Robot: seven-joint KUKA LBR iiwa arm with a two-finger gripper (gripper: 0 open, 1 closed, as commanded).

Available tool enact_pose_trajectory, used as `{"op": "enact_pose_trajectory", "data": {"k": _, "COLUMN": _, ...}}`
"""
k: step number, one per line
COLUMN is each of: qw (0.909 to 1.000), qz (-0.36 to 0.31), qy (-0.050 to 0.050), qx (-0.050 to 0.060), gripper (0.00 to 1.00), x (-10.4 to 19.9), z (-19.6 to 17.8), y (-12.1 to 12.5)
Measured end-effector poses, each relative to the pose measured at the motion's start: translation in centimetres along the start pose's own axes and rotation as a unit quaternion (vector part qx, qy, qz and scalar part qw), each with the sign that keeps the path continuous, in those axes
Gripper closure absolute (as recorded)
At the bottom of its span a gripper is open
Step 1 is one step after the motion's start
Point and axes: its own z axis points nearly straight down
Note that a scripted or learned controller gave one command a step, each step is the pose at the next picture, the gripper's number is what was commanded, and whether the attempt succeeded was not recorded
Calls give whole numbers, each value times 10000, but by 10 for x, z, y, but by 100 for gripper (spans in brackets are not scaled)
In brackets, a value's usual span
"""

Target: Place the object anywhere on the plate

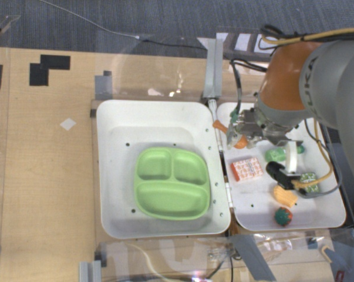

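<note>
Bench bins point(106, 157), green plate point(172, 183) centered.

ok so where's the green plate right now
The green plate lies in the left bin in the camera view, near its middle, across the divider from the right bin's small objects.

Bright even overhead light, slight softness

Probably robotics lab: bench point(41, 157), bins point(106, 157), cables point(77, 19).
</note>
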Motion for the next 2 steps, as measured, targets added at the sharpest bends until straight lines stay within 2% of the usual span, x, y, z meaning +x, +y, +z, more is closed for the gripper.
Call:
{"op": "enact_pose_trajectory", "data": {"k": 1, "qw": 10000, "qz": -26, "qy": -1, "qx": 18, "gripper": 100, "x": 70, "z": 1, "y": -16}}
{"op": "enact_pose_trajectory", "data": {"k": 2, "qw": 10000, "qz": -20, "qy": -2, "qx": 17, "gripper": 0, "x": 70, "z": 1, "y": -16}}
